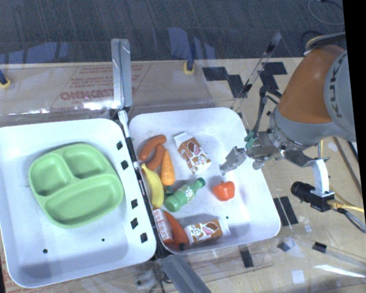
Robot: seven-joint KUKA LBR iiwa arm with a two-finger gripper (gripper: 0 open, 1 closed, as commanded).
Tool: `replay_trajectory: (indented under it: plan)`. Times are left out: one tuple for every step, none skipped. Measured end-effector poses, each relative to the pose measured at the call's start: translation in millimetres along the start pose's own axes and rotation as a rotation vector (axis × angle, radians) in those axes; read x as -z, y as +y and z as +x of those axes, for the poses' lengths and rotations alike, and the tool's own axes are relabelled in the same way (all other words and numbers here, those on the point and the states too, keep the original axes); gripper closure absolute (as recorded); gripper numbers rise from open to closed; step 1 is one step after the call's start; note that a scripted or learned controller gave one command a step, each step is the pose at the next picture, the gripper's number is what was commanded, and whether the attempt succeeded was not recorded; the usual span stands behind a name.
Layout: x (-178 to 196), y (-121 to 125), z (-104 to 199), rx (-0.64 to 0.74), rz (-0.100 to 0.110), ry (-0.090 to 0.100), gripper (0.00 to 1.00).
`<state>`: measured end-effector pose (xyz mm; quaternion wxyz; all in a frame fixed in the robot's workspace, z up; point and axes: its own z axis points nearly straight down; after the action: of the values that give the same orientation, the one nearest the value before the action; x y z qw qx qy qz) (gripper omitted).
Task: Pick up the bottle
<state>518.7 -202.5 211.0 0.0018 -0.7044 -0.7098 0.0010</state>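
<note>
The bottle [183, 194] is green with a white label and a pale cap. It lies on its side in the middle of the right bin [258, 216], cap pointing up-right. My gripper [231, 161] hovers over the right part of that bin, up and to the right of the bottle and apart from it. A red pepper-like toy [224, 190] lies between the two, just below the gripper. The bottle rests loose in the bin.
Around the bottle lie a banana [153, 186], a carrot [166, 168], a sausage [152, 146], a small carton [192, 152] and another carton [203, 230] near the front wall. The left bin [19, 257] holds a green divided plate [76, 183].
</note>
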Motion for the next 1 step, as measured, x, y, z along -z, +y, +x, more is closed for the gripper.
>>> replay_trajectory:
  plan:
    - [-103.0, -4.8, 39.2, -0.175, -0.005, -0.002, 0.0]
